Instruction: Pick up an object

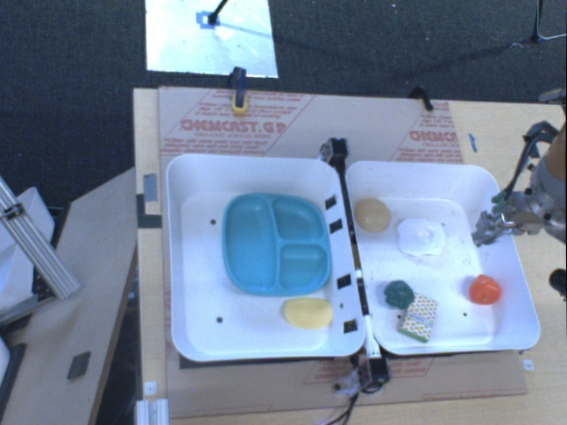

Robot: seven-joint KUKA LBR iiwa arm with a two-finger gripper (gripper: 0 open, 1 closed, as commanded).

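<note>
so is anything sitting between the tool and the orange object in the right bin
Nothing visible does. The tool is at the right bin's right rim, and the orange object lies just below it in the view, with bare floor between.

Arm cut off at right edge (end effector blurred).

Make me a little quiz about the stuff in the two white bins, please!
1. True or false: the blue divided plate lies in the right bin.
2. Which thing lies nearest the gripper? A) yellow lemon-shaped toy B) white round object C) green lump
3. Fill the gap: the patterned block lies right beside the ____ lump.

Key: 1. False, it lies in the left bin. 2. B. 3. green.
</note>
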